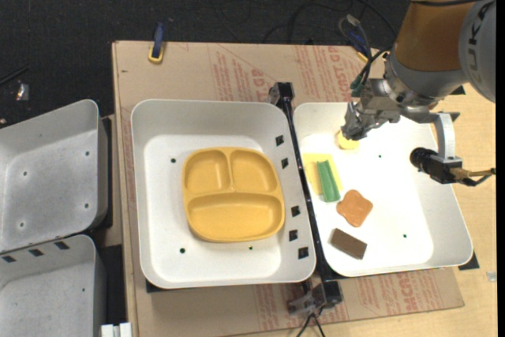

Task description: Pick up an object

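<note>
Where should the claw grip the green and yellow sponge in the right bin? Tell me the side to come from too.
Grip the sponge across its narrow width at mid-length, coming straight down from above. It lies flat as a long strip, with bare bin floor beside both long edges. The orange piece sits apart near its lower end.

Two smooth white plastic bins (pixel 150 170) sit on a matt cardboard-covered desk (pixel 205 67), one holding a glossy yellow plastic plate (pixel 233 195).

Yellow tray (pixel 233 195), green-and-yellow sponge (pixel 325 178), orange piece (pixel 354 207), brown block (pixel 348 243).
</note>
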Available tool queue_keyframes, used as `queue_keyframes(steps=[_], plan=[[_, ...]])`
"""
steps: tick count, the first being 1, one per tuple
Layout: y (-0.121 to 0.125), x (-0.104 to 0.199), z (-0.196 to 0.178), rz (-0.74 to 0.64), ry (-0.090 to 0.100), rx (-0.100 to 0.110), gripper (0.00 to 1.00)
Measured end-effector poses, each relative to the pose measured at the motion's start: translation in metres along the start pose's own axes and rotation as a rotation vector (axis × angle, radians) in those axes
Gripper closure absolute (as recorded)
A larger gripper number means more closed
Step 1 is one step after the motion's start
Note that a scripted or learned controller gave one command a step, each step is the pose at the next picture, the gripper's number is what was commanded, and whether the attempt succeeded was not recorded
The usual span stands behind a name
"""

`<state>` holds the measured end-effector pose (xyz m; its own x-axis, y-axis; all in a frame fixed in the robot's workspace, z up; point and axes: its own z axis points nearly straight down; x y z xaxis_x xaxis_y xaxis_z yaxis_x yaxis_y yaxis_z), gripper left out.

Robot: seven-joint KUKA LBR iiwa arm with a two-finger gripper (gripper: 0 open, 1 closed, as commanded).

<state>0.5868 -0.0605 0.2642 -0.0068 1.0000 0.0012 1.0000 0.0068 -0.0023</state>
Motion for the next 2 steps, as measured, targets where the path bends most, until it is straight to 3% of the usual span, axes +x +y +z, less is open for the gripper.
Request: queue_keyframes(steps=[2], plan=[[-0.056, 0.107, 0.011, -0.001, 0.001, 0.001, 1.00]])
